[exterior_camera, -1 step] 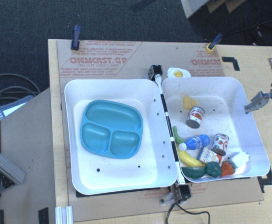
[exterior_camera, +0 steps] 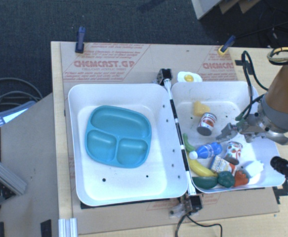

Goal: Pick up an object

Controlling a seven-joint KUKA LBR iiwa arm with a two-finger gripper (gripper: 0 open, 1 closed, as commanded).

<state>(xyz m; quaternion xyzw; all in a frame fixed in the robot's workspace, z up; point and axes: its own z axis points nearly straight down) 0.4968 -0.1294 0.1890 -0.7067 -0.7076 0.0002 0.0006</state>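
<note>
Banana (exterior_camera: 201, 168) in right bin (exterior_camera: 218, 89)

Blue tray (exterior_camera: 118, 136), yellow banana (exterior_camera: 201, 168), white bins (exterior_camera: 79, 132).

One fixed cam above the bench (exterior_camera: 60, 132), looking down at a slant, mid-range. Both white bins fit: left bin (exterior_camera: 79, 132) at 9 o'clock of centre, right bin (exterior_camera: 232, 90) at 3. Arm (exterior_camera: 282, 100) enters from 3 o'clock. Floor at 12.
</note>
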